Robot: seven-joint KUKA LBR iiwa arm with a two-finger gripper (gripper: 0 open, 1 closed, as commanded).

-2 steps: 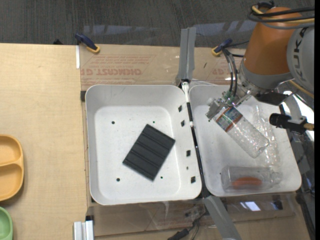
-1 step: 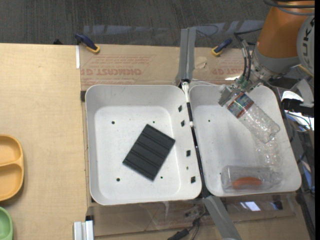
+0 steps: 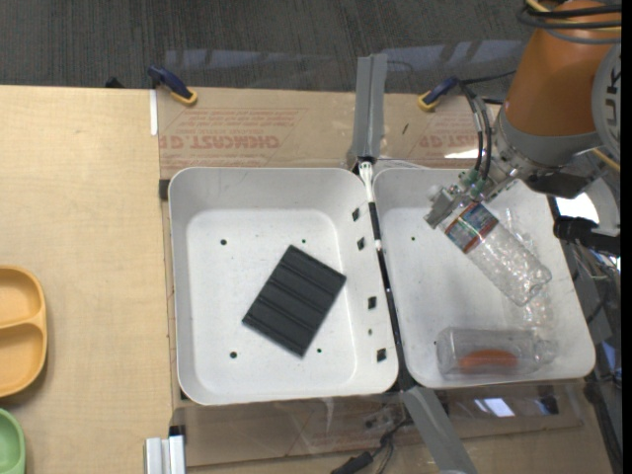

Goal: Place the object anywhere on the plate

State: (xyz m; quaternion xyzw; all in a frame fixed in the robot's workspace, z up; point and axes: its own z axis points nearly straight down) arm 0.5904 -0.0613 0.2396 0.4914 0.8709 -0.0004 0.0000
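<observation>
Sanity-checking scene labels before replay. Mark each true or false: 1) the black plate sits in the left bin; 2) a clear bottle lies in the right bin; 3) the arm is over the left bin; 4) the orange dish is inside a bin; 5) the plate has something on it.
1) True. The black plate lies flat in the left bin.
2) True. The clear bottle lies at a slant in the right bin.
3) False. The gripper is over the right bin, at the bottle's cap end.
4) False. The orange dish sits on the bench, left of both bins.
5) False. The plate's ribbed top is bare.
</observation>
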